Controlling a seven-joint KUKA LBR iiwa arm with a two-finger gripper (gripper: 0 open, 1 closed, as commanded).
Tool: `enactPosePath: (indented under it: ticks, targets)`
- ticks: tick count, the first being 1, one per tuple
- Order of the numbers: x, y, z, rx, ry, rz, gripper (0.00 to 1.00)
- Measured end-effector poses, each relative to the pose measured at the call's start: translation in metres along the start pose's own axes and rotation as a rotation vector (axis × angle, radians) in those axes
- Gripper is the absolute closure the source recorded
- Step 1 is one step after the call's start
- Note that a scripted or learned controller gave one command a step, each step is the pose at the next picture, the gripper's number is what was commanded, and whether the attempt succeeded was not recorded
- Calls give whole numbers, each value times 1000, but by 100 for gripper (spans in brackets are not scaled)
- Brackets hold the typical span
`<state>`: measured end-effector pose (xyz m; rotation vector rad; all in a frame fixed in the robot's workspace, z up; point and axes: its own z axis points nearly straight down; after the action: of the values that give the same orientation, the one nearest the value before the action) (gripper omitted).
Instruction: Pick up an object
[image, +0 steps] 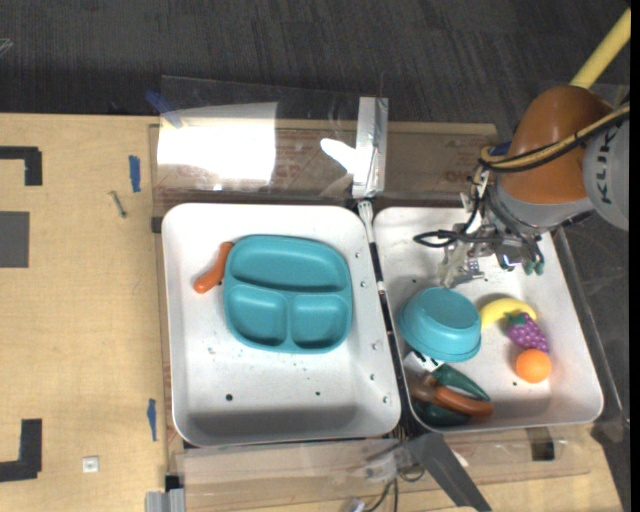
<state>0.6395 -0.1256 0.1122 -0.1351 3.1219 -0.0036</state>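
The right bin (575, 330) holds a teal bowl (442, 323), a yellow banana (503, 311), a purple grape bunch (524, 330), an orange fruit (533, 366) and a dark green and brown object (455, 392) at the front. My gripper (470, 268) hangs over the back of this bin, just behind the bowl. The arm's grey wrist and orange band sit above it at the right. Nothing shows between the fingers.
The left bin (190, 330) carries a teal divided plate (288, 291) and an orange carrot-like piece (211, 270) beside it. A clear plastic panel stands behind the bins. Tan board lies to the left, and black cables hang around the wrist.
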Motion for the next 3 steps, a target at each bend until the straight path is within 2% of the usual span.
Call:
enactPosePath:
  ticks: [1,2,3]
  targets:
    - [-8,22,23,-3,6,-209,100]
    - [-20,61,-158,-1,-4,-8,100]
    - [-35,141,-70,-7,18,-100,100]
